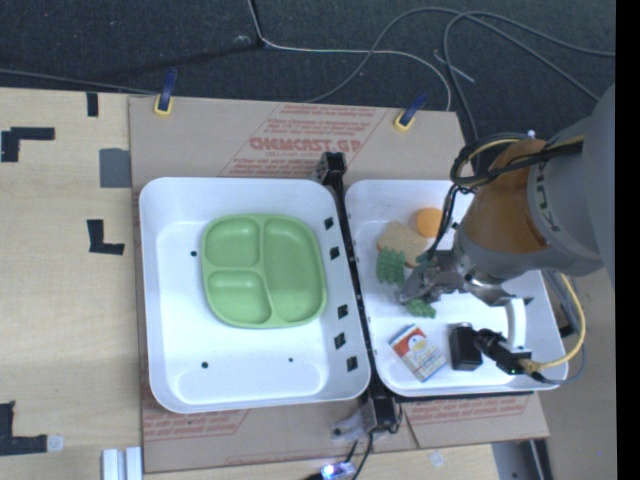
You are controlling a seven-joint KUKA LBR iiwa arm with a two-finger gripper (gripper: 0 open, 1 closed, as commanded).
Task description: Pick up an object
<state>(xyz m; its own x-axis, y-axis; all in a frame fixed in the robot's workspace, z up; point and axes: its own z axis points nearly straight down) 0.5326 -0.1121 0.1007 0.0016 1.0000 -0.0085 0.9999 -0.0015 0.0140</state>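
The arm [530,208] reaches into the right bin [520,380], its gripper [425,286] low over a green leafy toy [392,266] just left of the fingertips. Whether the claw is spread or pinching, I cannot tell (the fingers blur into the toy). A tan piece [400,236] and an orange ball [429,220] lie farther back; a small card box [417,352] sits nearer. The left bin [170,298] holds a green divided plate [265,270].
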